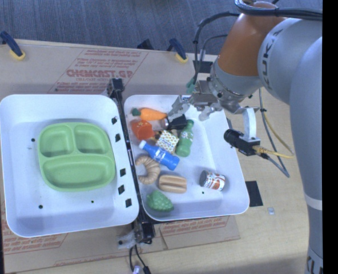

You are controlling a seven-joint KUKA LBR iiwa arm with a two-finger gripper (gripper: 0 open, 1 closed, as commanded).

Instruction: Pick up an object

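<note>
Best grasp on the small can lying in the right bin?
The can lies on its side, apart from the other toys, near the right bin front corner. Probably best to come straight down and close across its round body at mid-length, fingers on the curved sides, not the flat ends. Open floor around it gives the end effector room.

My two bins (20,153) look like smooth, slightly glossy white plastic, the green tray (76,154) like matt plastic, the bench sheet (95,67) under them like rough brown printed cardboard, and my arm (289,56) like glossy grey and orange shell.
</note>
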